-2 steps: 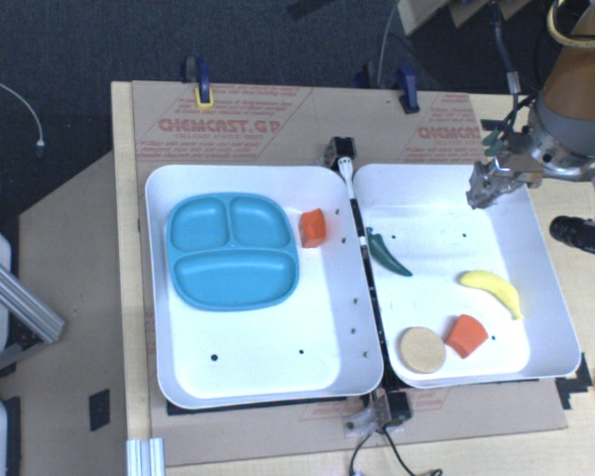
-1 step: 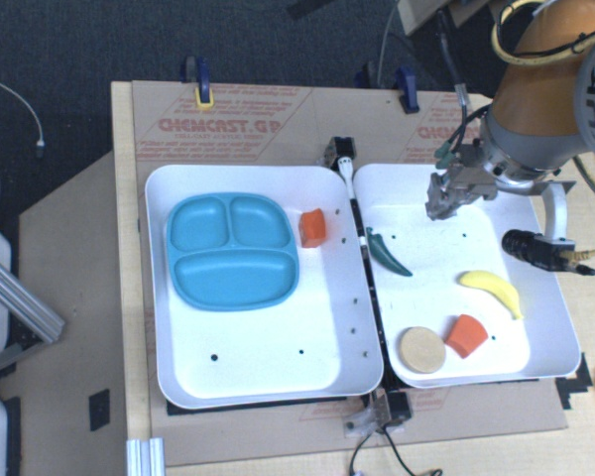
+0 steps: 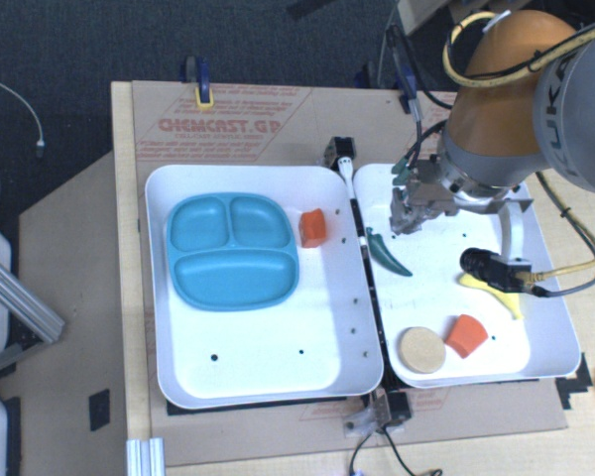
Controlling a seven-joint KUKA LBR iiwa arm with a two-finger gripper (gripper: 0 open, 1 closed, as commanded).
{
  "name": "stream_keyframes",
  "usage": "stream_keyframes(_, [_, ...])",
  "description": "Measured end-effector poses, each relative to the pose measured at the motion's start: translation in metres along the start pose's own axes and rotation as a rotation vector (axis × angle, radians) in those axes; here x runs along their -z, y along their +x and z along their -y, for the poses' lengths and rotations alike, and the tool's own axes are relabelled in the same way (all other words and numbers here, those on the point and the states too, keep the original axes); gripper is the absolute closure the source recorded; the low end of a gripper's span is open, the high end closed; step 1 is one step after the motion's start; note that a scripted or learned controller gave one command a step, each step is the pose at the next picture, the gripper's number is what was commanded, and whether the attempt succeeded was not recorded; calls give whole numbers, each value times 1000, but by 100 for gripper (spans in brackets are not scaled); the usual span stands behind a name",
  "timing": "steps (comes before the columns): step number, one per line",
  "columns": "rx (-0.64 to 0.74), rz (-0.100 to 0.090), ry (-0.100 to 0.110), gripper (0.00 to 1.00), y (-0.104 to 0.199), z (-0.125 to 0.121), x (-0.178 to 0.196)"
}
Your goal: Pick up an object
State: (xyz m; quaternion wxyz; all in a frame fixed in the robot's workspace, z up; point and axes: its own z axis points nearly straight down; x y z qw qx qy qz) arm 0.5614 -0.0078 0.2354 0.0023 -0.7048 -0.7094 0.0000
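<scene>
you have two white bins side by side: the left bin [image 3: 278, 350] and the right bin [image 3: 441, 291]. the arm [image 3: 506, 87] reaches in over the right one. in the left bin, a blue divided plate [image 3: 233, 251] takes up most of the upper half, with a small orange block [image 3: 313, 228] just beside its right edge. in the right bin, a tan disc [image 3: 421, 350] and a red-orange block [image 3: 466, 335] sit near the front wall, and a yellow curved piece [image 3: 504, 297] lies further right.

your likeliest target is the slim green piece [image 3: 387, 256], which lies close to the right bin's left wall. the gripper [image 3: 407, 221] hangs just above and to the right of it in this view. whether the claw is open or closed, you cannot tell from here; nothing shows in its grasp. the green piece's long axis runs diagonally, from upper left to lower right. so, as a judgement, you would want a short shift down-left, with the claw closing across that diagonal.
</scene>
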Motion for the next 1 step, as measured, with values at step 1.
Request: stream_keyframes(1, [1, 0, 0, 100, 62, 6, -1])
